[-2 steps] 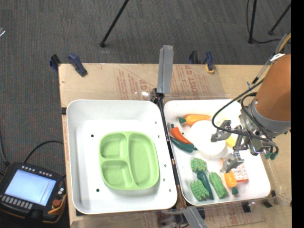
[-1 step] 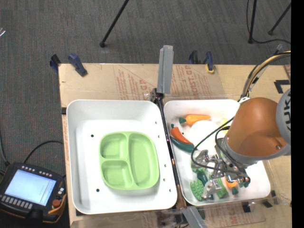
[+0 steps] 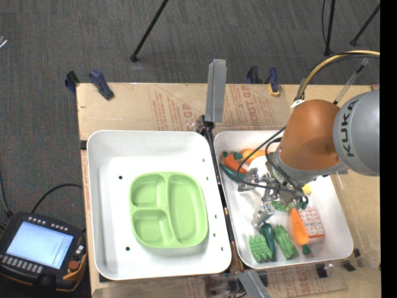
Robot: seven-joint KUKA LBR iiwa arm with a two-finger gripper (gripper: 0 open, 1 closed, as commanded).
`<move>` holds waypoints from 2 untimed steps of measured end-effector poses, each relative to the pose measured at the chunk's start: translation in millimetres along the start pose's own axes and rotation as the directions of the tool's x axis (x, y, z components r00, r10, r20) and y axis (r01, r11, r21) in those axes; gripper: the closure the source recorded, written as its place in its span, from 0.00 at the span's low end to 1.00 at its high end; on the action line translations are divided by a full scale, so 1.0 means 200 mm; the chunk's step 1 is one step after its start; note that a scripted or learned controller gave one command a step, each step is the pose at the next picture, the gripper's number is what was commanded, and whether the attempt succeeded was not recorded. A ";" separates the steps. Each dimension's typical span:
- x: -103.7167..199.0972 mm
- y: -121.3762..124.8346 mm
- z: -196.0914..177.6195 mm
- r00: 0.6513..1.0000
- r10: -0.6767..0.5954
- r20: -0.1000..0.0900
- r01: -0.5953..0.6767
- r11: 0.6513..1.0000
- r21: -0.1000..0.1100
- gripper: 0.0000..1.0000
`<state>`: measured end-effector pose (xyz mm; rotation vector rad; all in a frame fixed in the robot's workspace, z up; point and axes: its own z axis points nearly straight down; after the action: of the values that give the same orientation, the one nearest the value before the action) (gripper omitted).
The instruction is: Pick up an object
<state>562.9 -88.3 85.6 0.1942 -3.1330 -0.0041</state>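
Your metal two-finger gripper [image 3: 265,215] hangs over the right shallow white bin [image 3: 338,213], above green toy vegetables [image 3: 271,242]; jaws' spread indiscernible.

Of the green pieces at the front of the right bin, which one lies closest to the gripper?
The dark green piece, the middle of the three, directly below the gripper. The knobbly light green one lies further left and forward; the other green one lies to its right.

Light green tray [image 3: 169,210], white bins [image 3: 105,160]
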 end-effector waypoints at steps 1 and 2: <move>-0.34 -0.04 -0.04 1.000 0.002 0.004 -0.002 1.000 0.002 0.00; -0.01 -0.18 -0.01 0.984 0.180 0.003 -0.180 0.984 0.001 0.00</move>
<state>569.6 -124.4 87.1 -0.0895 -3.1406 -0.0019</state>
